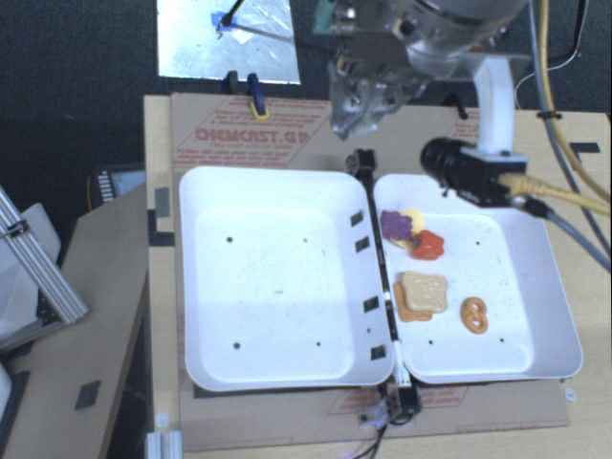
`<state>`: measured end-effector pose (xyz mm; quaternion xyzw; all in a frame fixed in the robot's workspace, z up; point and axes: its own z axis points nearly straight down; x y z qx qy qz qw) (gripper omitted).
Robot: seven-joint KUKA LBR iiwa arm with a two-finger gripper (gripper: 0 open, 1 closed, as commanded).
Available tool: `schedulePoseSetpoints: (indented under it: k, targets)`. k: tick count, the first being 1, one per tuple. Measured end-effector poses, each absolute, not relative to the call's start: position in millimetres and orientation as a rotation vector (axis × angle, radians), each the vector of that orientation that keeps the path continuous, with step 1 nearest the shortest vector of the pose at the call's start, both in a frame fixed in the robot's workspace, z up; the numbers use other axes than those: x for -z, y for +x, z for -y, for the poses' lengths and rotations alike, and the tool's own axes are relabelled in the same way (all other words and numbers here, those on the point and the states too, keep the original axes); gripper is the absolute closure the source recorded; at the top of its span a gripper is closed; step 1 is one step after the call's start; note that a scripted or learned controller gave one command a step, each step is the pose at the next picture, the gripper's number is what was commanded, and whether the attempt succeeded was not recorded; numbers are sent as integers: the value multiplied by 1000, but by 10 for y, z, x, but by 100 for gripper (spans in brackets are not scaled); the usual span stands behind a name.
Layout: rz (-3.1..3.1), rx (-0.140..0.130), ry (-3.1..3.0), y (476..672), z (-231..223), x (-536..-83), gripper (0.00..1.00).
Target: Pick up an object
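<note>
In the right bin [535, 352] lie several small food toys. A purple piece [397, 224] with a yellow bit behind it sits near the bin's left wall. Just right of it is a red piece [427, 245]. Lower down rests a slice of toast [424, 295] on an orange piece, and a small orange pretzel [474, 315] lies to its right. My gripper [356, 113] hangs high above the back of the bench, over the cardboard behind the bins, well clear of all the toys. Nothing shows between its fingers.
The left bin [268, 275] stands beside the right one, with black clips along the shared wall [373, 256]. A shiny metal sheet [228, 27] lies at the back left. A metal rail [33, 256] juts in at the far left.
</note>
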<state>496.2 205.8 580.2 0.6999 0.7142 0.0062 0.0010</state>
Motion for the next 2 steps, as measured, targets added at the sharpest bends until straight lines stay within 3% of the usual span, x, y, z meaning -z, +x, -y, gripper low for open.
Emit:
schedulePoseSetpoints:
  k: [1, 2]
  targets:
    - [-2244, -18, 2197, 4961, -2058, -5797, 0]
    - [-2246, -23, 2193, 4963, -2059, -5913, 100]
